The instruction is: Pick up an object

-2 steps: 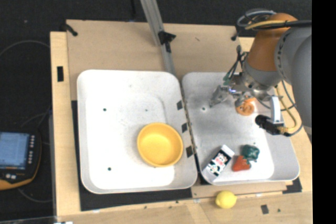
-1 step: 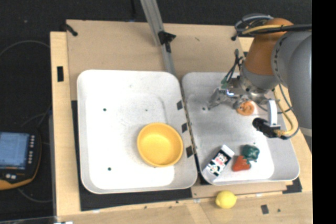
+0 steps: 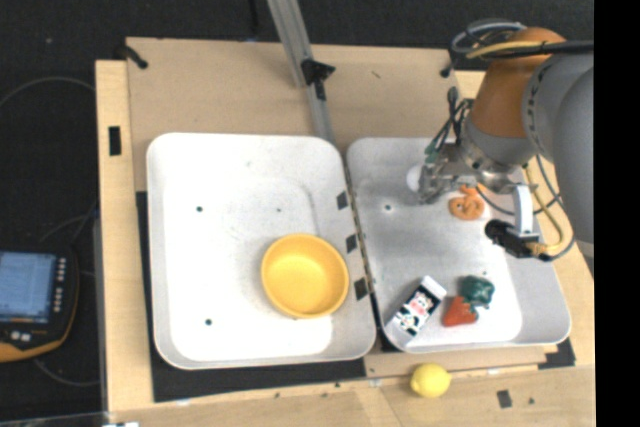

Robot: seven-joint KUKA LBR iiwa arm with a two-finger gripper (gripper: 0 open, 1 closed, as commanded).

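Two shallow white bins sit side by side on the bench. The left bin holds one yellow bowl, upright near its lower right corner. The right bin holds four small things: one orange, pretzel-like piece near the upper middle, one black-and-white carton lying tilted by the lower left edge, and one red strawberry-like toy touching one dark green piece at the lower right. One yellow lemon lies on the bench outside, just below the right bin. The gripper hangs over the right bin's upper part, just left of the orange piece; its state cannot be told.
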